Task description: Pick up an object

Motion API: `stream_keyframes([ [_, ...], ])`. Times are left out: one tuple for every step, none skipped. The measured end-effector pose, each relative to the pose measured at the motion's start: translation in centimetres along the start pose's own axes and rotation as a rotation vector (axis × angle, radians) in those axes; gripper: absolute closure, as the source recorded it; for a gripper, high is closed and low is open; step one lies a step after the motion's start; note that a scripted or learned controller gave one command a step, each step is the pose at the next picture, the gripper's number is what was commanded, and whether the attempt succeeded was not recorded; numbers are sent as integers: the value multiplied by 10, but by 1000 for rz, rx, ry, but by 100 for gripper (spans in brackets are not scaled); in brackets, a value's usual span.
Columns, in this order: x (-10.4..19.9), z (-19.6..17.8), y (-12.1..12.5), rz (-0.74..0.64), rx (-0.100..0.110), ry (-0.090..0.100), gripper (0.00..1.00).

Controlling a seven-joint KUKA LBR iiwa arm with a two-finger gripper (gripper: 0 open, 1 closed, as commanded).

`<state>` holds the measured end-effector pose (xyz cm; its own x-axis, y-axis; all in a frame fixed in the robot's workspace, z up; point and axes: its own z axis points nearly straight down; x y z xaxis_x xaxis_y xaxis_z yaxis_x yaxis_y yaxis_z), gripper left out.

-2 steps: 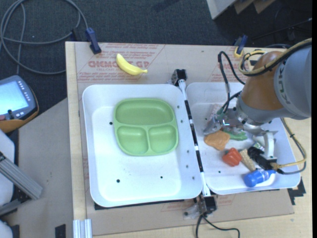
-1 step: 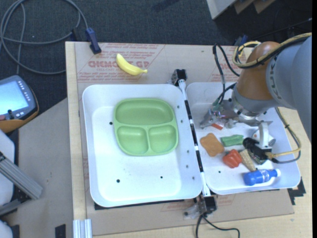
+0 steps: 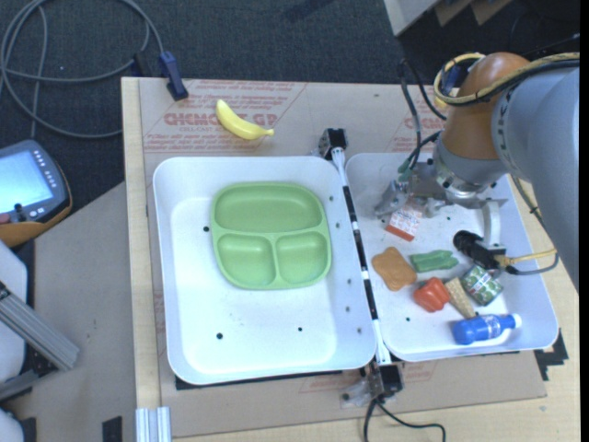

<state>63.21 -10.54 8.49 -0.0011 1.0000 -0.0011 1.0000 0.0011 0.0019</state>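
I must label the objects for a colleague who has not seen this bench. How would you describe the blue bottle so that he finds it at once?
Start at the right white bin, the one under the grey arm. Go to its near edge, closest to the camera, where a cluster of small items lies. The blue bottle lies on its side there with a white cap end, the only blue item, just below the red piece.

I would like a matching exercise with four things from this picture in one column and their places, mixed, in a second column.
Things:
1. banana
2. green tray
3. blue bottle
4. tool

Places:
A. in the left bin
B. on the cardboard behind the bins
C. over the far part of the right bin
D. at the near edge of the right bin

Pairs: 1-B, 2-A, 3-D, 4-C
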Motion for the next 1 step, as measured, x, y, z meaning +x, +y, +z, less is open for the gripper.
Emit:
stream_keyframes([
  [0, -10, 0, -1, -2, -1, 100],
])
